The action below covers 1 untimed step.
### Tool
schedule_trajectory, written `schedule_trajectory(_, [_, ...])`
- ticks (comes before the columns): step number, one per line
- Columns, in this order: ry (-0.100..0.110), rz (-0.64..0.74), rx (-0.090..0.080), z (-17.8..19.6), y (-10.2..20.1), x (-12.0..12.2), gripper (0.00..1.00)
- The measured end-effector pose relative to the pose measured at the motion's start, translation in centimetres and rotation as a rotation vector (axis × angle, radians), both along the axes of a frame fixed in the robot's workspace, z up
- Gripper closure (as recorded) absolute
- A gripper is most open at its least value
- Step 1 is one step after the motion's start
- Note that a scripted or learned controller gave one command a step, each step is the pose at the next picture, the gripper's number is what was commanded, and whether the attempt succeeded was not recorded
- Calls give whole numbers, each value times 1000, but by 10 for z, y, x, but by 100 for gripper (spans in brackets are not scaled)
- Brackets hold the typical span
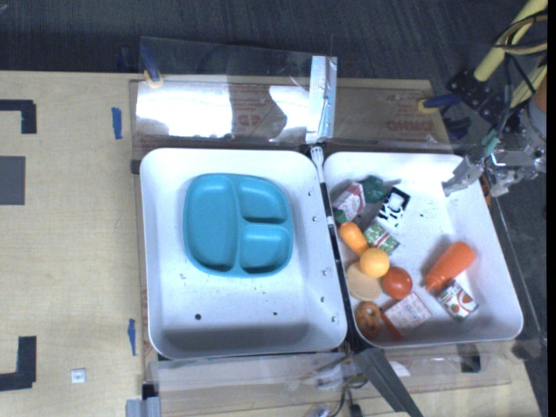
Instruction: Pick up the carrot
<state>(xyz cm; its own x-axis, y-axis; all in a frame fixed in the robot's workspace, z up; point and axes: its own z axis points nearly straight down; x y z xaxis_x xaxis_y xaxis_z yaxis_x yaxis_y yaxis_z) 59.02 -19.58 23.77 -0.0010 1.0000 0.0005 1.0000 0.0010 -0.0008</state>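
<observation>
Camera view: carrot (449,264) lies tilted in the right bin (504,233), right of the fruit cluster, lower end touching a small can (460,300). Gripper (473,174) hovers over the bin's upper right rim, well apart from the carrot, holding nothing (open or shut: cannot tell, too blurred). Carrot looks like a light, stiff, smooth plastic toy, likely slippery; best pinched across the thick middle. Arm is cut off at the right. Blue tray (237,222) sits in the left bin (161,259).

Robotics lab — taped wooden bench (69,259), twin white bins (165,320), cables (512,33).
</observation>
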Motion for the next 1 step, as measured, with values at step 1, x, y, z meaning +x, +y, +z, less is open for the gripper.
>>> schedule_trajectory(1, [-12, 185, -6, 129, -27, 67, 0])
